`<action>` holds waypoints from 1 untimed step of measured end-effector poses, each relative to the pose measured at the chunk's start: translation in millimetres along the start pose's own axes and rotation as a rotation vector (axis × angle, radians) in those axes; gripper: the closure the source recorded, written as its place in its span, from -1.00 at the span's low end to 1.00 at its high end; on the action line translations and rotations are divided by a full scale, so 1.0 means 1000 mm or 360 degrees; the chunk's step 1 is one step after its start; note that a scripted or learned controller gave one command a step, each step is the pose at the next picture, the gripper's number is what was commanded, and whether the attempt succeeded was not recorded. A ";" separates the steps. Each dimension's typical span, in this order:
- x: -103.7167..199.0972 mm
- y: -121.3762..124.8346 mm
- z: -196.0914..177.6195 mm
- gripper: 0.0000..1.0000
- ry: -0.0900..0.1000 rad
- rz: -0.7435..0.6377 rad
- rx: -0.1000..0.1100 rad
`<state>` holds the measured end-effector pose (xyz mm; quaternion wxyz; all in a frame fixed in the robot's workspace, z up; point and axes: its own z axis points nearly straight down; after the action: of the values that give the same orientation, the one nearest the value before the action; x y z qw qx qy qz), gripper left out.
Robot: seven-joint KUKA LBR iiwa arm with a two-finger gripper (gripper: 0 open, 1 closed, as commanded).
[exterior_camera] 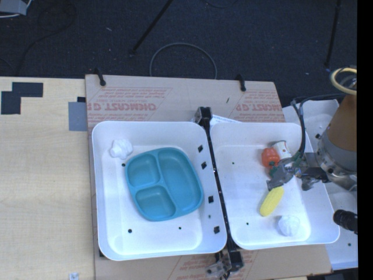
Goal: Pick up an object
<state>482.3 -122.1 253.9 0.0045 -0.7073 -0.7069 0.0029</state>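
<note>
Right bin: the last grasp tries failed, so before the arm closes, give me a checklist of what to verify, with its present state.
1. Gripper is over the right bin: ok.
2. Yellow corn lies just below the gripper: ok.
3. Orange toy lies apart from the corn: ok.
4. White crumpled piece lies apart from the corn: ok.
5. Something between the fingers: cannot tell.

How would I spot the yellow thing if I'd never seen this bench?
Look in the right-hand white bin, near the tool. The corn cob lies slantwise just below it, between an orange-red item and a white lump. It alone is yellow and long.
</note>
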 end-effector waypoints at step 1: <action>0.000 0.001 -0.003 -1.00 -0.0002 -0.0001 -0.0011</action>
<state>483.6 -122.3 256.9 0.0018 -0.7071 -0.7072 0.0009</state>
